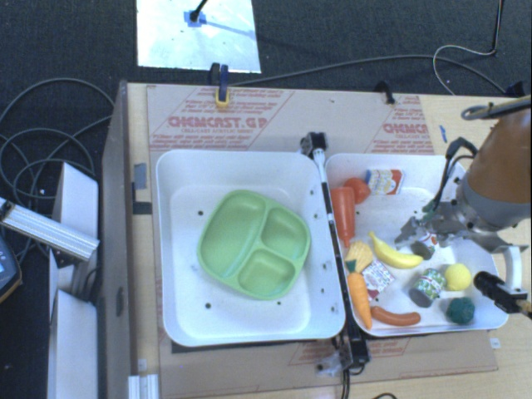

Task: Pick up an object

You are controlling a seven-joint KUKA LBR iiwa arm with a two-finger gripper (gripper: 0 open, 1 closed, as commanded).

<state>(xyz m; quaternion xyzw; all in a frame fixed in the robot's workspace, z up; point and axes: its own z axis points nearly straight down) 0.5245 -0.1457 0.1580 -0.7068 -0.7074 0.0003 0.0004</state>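
Observation:
The right bin (pixel 490 327) holds several toy foods. A yellow banana (pixel 396 254) lies in the middle, with a corn cob (pixel 359 255) and a small printed box (pixel 378 275) to its left. Along the front are a carrot (pixel 358 296), a red sausage (pixel 396 316), a small can (pixel 428 285), a lemon (pixel 458 277) and a dark green broccoli (pixel 460 310). My gripper (pixel 425 236) hangs low over the bin just right of the banana's far end, above the can. A small grey and red thing sits right under it.
An orange pepper (pixel 342 212), a tomato (pixel 358 189) and a white and red carton (pixel 384 179) lie at the right bin's back left. The left bin (pixel 179 223) holds a green divided plate (pixel 253 243). The arm (pixel 499 177) comes in over the right edge.

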